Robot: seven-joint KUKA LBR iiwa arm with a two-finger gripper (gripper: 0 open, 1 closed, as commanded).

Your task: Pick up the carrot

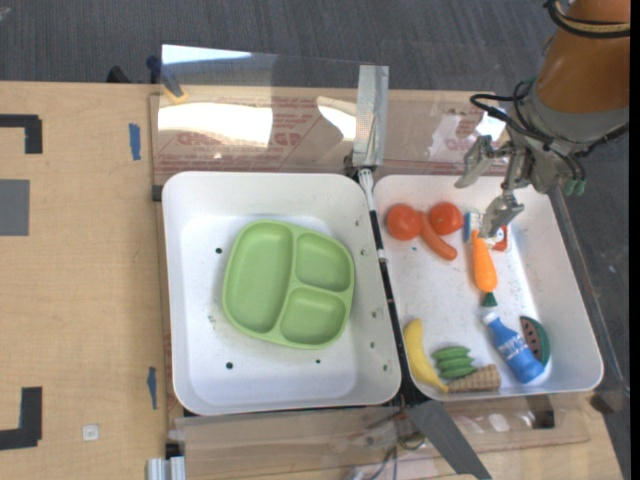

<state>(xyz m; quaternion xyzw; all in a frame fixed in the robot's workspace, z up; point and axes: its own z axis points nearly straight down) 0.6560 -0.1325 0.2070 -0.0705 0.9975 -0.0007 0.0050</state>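
My gripper (498, 206) hangs released above the carrot (483, 264) in the right bin (570, 268); wooden bench (70, 268), grey carpet (300, 18) beyond.

Orange carrot (483, 264), lying lengthwise, right bin (580, 298)

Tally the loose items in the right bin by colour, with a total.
Orange: 1, carrot
Red: 3, two tomatoes and a chilli
Yellow: 1, banana
Green: 1, pea pods
Blue: 1, bottle
Tan: 1, cone
Mixed: 1, watermelon slice
Total: 9
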